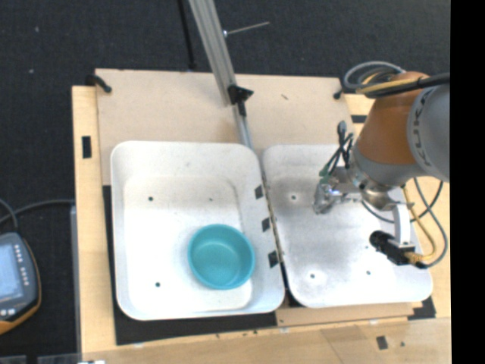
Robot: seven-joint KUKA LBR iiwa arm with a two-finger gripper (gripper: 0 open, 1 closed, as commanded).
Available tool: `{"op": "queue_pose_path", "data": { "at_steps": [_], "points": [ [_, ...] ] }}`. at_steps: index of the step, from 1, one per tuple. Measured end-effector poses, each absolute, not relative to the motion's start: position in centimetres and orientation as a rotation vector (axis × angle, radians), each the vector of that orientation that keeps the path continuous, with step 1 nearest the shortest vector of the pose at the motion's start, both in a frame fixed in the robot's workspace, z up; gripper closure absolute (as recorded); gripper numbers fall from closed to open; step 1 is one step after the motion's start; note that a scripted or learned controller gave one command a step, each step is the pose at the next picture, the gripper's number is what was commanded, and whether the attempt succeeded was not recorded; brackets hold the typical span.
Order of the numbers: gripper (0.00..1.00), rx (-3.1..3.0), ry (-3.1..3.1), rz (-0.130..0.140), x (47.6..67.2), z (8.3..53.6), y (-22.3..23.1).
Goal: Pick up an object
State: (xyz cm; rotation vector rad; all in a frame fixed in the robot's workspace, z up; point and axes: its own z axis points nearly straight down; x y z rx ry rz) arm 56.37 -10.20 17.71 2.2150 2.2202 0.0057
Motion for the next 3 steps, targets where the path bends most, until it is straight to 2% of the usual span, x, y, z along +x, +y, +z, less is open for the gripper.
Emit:
{"op": "queue_pose_path", "data": {
  "at_steps": [1, 3],
  "points": [
    [1.00, 2.217, 2.222, 0.001, 56.5, 21.4, -10.3],
    [1.00, 2.214, 2.230, 0.003, 55.3, 20.8, -0.1]
  ]
}}
